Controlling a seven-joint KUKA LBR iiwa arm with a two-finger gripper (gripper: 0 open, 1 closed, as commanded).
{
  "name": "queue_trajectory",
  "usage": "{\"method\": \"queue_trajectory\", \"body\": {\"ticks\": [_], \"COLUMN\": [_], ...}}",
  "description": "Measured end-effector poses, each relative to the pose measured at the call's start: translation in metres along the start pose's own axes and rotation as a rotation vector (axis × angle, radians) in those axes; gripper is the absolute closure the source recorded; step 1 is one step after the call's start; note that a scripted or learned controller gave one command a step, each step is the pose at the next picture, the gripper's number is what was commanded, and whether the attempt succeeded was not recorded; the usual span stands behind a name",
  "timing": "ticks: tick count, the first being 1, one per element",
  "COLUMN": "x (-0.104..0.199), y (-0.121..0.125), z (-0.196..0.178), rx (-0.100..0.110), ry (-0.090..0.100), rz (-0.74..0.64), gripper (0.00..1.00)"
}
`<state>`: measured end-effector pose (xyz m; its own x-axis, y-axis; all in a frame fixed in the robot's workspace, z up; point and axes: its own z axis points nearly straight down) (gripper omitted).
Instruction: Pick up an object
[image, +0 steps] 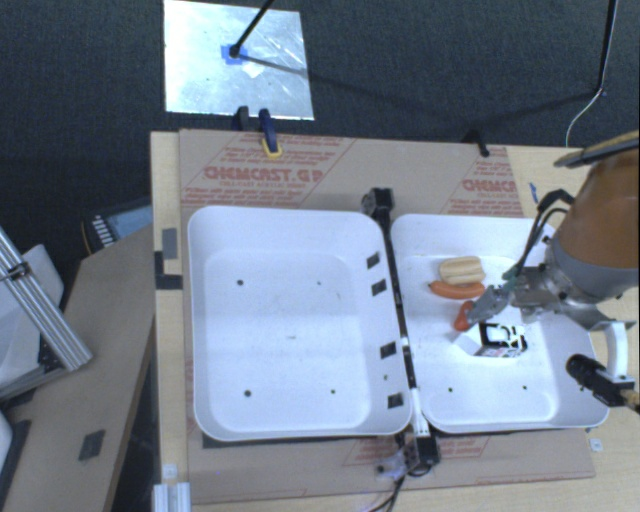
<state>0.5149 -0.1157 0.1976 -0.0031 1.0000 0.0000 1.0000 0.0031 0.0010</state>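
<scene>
The right bin (520, 400) holds a tan bread-roll-shaped piece (461, 269) with a long orange-red piece (455, 290) just in front of it. A small red piece (463, 318) lies a little lower, and a black and white object (501, 340) sits to its right. My gripper (487, 307) reaches in from the right and hangs low over the bin, its tip beside the small red piece and just above the black and white object. Nothing is visibly held.
The left bin (215, 300) sits beside the right one, with a black-clipped divider (395, 310) between them. The grey arm with its orange band (600, 215) covers the right bin's far right side. A blue clamp (268, 130) stands at the bench's back edge.
</scene>
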Motion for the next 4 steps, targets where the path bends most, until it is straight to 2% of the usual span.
{"method": "queue_trajectory", "body": {"ticks": [1,2,3,4], "x": [0.017,-0.002,-0.048,0.005], "y": [-0.018,0.028,0.094,0.043], "z": [0.087,0.106,0.062,0.114], "rx": [-0.018,0.003,-0.011,0.002], "ry": [-0.003,0.001,-0.006,0.003], "rz": [0.003,0.002,0.0,-0.004], "gripper": [0.0,0.0,0.0,0.0]}}
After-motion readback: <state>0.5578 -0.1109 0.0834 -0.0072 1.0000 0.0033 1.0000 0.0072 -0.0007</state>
